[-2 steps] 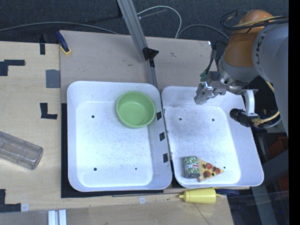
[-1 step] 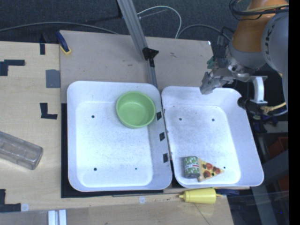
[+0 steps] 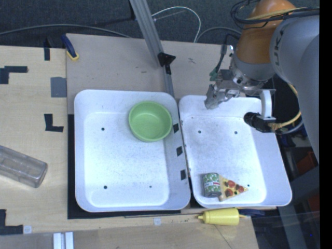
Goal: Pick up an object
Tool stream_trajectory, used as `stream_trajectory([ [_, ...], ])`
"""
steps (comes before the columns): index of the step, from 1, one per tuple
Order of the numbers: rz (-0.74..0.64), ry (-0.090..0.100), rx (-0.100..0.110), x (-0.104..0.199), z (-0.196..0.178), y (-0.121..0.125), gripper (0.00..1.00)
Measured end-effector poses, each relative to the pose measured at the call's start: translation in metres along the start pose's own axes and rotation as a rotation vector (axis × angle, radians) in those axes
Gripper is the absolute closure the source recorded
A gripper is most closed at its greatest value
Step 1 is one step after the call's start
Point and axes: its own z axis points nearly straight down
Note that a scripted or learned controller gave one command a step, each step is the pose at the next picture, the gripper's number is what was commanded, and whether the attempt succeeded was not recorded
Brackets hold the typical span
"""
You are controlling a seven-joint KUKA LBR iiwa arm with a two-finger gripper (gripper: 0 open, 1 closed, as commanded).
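Camera view: gripper (image 3: 214,100) over far edge of right bin (image 3: 270,154), nothing between its fingers, their spread impossible to tell; can (image 3: 211,184) and pizza slice (image 3: 232,188) at right bin's near end; green bowl (image 3: 150,121) in left bin (image 3: 93,154)

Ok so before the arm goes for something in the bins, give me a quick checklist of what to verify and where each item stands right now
1. Something to pick in the right bin: ok. A green can and a pizza slice toy lie near its front edge.
2. Target standing apart: not ok. The can and the pizza slice touch.
3. Second option: ok. A green bowl sits alone at the back of the left bin.
4. Tool position: not ok. It hangs over the right bin's back left corner, far from every object.
5. Tool free of any load: ok, nothing visible in it.
6. Finger opening: cannot tell.
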Motion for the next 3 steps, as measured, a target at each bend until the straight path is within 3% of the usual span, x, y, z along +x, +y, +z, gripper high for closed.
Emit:
stream_trajectory([
  [2, -0.003, 0.002, 0.000, 0.120, -0.007, -0.024, 1.00],
  [3, -0.001, 0.000, 0.001, 0.163, 0.001, -0.037, 1.00],
])
